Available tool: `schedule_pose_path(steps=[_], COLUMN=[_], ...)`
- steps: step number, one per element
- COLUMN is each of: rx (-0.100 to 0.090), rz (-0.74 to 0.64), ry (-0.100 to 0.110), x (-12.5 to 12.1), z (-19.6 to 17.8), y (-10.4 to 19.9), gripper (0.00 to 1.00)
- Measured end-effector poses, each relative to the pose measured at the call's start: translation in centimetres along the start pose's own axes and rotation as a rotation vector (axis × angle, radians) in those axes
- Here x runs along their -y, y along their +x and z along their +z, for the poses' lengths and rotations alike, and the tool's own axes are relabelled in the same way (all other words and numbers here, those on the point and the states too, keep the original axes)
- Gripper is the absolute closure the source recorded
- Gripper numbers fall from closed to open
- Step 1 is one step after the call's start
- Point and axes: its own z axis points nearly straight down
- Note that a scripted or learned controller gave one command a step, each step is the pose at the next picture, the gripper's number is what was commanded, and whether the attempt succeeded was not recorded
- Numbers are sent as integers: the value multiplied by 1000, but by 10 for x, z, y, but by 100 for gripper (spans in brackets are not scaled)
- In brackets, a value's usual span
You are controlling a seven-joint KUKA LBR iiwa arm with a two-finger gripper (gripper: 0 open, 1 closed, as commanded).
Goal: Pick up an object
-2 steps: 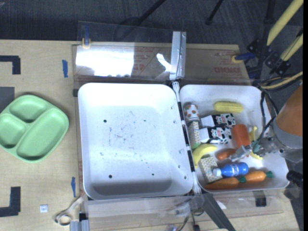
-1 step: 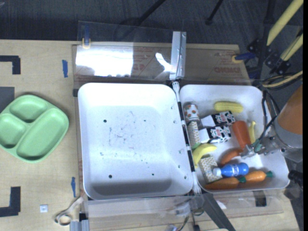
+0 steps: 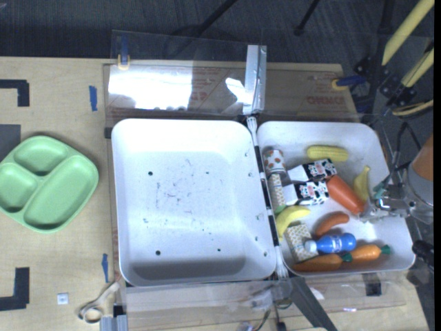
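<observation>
**Inspector A:** Position of the tool (image 3: 387, 202)?

**Inspector B:** At the right rim of the right bin (image 3: 365, 131), low over the wall, just beside the small yellow banana (image 3: 362, 183). Whether it is spread or closed cannot be told from this angle, and nothing is seen held in it.

**A:** Candidate objects?

**B:** All lie in the right bin, crowded. Nearest the tool are the small yellow banana and the orange pepper (image 3: 344, 194), touching or nearly so. Further left sit the cow-print blocks (image 3: 314, 181); at the far side lies a corn cob (image 3: 326, 153). Along the near wall lie a carrot (image 3: 365, 253), a blue-capped bottle (image 3: 333, 243) and a red sausage (image 3: 333, 221). The left bin (image 3: 138, 143) holds none of these items.

**A:** Handling assessment?

**B:** In my judgement these are toy foods: light, rigid or slightly yielding, smooth, not fragile. Rounded, glossy skins may slip from a narrow pinch. The pepper looks best taken across its thick middle; the banana across its short width at mid-length, not along the curve.

**A:** Risks?

**B:** Neighbours press close, so a finger may land on the adjacent piece. The bin wall also limits approach from the right.
</observation>
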Motion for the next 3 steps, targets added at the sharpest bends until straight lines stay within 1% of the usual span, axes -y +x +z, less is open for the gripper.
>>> schedule_pose_path(steps=[1,2,3], rx=[1,1,1], rz=[-80,-80,-3], ry=[-1,-1,-1], x=[18,18,-59], z=[-104,-104,-84], y=[30,30,33], gripper=[100,0,0])
